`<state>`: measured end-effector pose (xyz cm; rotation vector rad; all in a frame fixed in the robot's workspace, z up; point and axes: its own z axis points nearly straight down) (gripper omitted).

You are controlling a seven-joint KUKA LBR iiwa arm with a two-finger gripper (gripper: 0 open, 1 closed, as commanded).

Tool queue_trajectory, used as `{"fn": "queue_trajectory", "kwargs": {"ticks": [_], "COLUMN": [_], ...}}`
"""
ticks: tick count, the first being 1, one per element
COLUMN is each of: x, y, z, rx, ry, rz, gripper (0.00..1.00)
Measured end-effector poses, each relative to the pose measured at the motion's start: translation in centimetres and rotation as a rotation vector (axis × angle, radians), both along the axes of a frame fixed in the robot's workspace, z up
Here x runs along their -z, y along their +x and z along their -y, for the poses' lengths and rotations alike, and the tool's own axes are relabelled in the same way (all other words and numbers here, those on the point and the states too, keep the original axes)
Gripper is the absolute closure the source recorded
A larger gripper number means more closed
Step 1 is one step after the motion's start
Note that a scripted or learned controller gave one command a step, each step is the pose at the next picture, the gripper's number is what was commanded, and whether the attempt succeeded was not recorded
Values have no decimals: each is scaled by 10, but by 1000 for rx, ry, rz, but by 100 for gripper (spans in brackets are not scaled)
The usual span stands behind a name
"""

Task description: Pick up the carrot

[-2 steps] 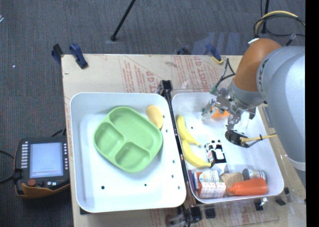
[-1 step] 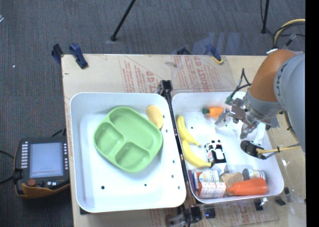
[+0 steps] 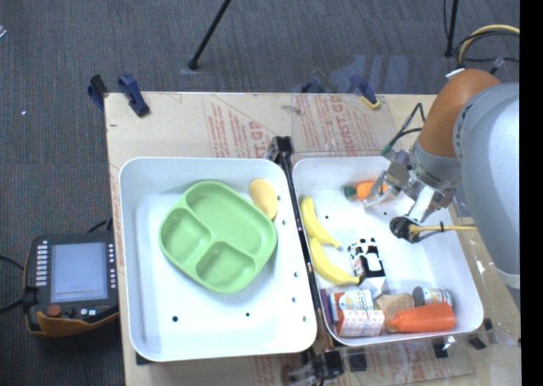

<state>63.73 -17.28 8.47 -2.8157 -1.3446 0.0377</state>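
Note:
The carrot [image 3: 362,190] is small and orange with a green top pointing left. It lies in the right bin [image 3: 327,168] near the far wall. My gripper [image 3: 405,195] hangs just to the right of it, tilted, and appears open. Its left finger [image 3: 389,185] stands against the carrot's right end and hides a bit of it. Nothing shows between the fingers.
Two bananas [image 3: 321,240] lie at the right bin's left side, with a black-and-white item [image 3: 366,257] beside them. A carton [image 3: 356,312], a can [image 3: 433,295] and a long orange item [image 3: 422,318] crowd the near wall. The left bin [image 3: 136,291] holds a green divided plate [image 3: 219,236] and a yellow fruit [image 3: 264,198].

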Motion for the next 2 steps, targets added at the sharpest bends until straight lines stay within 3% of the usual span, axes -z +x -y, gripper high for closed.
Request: {"fn": "queue_trajectory", "kwargs": {"ticks": [1, 2], "x": [-1, -1], "y": [-1, -65], "z": [-51, -49], "rx": [471, 598], "ry": [-14, -16], "rz": [21, 19], "gripper": [0, 0]}}
